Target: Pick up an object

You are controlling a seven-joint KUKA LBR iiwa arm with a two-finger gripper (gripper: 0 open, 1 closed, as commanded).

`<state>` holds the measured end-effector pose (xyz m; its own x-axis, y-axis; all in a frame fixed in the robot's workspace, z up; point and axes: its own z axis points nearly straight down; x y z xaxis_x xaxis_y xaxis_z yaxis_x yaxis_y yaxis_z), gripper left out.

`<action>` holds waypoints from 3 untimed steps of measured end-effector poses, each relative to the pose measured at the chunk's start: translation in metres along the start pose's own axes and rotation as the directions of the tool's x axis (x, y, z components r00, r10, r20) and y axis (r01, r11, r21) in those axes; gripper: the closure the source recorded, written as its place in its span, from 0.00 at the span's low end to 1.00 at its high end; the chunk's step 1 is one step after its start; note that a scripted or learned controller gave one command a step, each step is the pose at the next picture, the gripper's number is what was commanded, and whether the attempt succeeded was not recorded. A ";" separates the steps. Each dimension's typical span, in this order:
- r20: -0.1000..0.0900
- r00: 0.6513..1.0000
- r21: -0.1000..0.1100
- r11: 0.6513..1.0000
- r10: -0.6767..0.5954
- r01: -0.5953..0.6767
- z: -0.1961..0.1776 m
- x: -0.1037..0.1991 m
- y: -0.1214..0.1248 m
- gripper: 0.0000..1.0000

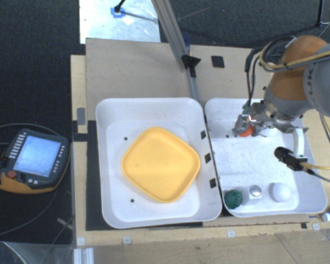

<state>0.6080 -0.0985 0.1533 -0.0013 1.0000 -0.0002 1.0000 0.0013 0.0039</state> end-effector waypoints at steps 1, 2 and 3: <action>0.000 1.000 -0.002 1.000 0.000 0.000 -0.058 0.008 0.004 1.00; 0.000 1.000 -0.002 1.000 0.000 0.000 -0.121 0.012 0.007 1.00; -0.001 1.000 0.003 1.000 -0.003 0.003 -0.124 0.061 -0.001 1.00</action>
<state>0.6061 -0.0375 0.2769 -0.0042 1.0000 0.0010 1.0000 0.0042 0.0009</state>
